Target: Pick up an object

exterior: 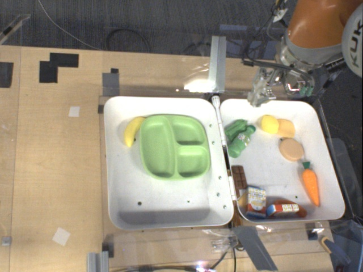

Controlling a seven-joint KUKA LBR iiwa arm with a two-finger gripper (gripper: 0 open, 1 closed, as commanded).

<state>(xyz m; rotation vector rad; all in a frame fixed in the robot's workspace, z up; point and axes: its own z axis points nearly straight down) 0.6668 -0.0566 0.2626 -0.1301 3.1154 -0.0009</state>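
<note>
**Orange-banded arm hovers at the far edge of the right bin**

Orange and grey, the arm (pixel 317 21) reaches in from the far right, and its gripper (pixel 262 92) hangs over the far rim of the right bin (pixel 326 152), near that bin's far-left corner. How far apart the gripper's tips stand cannot be told from this slant, and nothing is seen caught between them.

Inside the right bin lie the things that could be picked up. A green bundle (pixel 238 135) rests against the left wall. A yellow lemon (pixel 268 124) sits just right of it, touching a pale orange fruit (pixel 286 128). A tan round piece (pixel 291 149) lies nearer, and a carrot (pixel 310 185) points along the right wall. At the near end a brown bar (pixel 239 177), a small carton (pixel 256 197) and a red bottle (pixel 286 209) lie close together.

On the left, the left bin (pixel 119 203) holds a green divided tray (pixel 173 146), with a banana (pixel 132 130) touching the tray's far-left edge.
</note>
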